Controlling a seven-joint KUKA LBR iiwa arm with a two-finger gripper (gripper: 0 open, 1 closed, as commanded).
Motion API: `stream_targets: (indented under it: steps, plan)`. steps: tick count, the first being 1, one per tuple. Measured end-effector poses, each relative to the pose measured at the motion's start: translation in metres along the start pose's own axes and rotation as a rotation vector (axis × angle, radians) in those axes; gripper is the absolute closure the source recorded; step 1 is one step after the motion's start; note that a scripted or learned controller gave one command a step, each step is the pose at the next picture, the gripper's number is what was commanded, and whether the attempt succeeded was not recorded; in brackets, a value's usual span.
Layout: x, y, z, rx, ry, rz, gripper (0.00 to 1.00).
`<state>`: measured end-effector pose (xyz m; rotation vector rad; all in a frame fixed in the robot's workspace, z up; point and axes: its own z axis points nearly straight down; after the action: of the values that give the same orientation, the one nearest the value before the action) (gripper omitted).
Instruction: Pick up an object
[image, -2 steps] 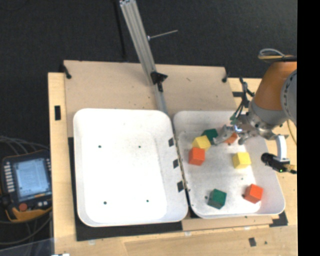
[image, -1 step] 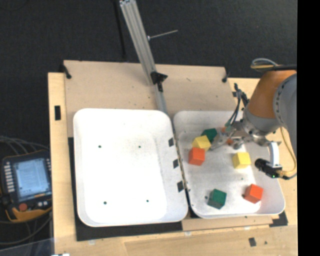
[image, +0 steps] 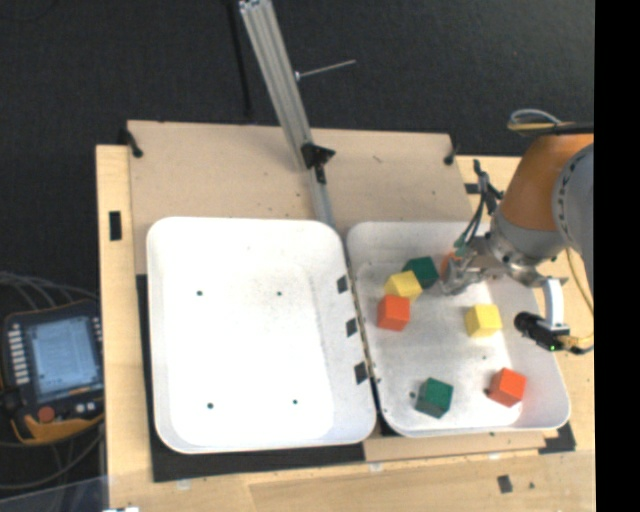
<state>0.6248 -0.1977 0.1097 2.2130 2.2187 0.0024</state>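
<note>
Camera view: the counter (image: 230, 170) carried two shallow white bins side by side. The left bin (image: 250, 330) showed a few small dark specks on its floor. The right bin (image: 530, 410) held six blocks. A green block (image: 422, 271) lay near the bin's upper middle, with a yellow block (image: 403, 285) touching it on the lower left and an orange block (image: 393, 312) just below that one. A second yellow block (image: 482, 320) lay apart toward the right. A second green block (image: 434, 397) sat near the bin's front edge, and a second orange block (image: 507, 386) sat near the front right corner.

The arm (image: 540, 200) reached in from the right, its orange band above the wrist. The gripper (image: 455, 272) was low over the upper part of the right bin, just beside the upper green block on that block's right. Whether the fingers were wide, narrow or closed on anything could not be told. A slanted metal pole (image: 285, 95) rose from the counter behind the bins. A handheld control pendant (image: 55, 360) with a lit screen lay off the counter's left side.
</note>
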Motion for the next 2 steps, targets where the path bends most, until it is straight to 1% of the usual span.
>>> stream_targets:
  steps: [1,2]
  plan:
    - [-0.011,0.003,-0.051,0.0,0.002,0.002,1.0]
    - [-0.013,0.005,-0.106,-0.001,0.002,-0.001,1.0]
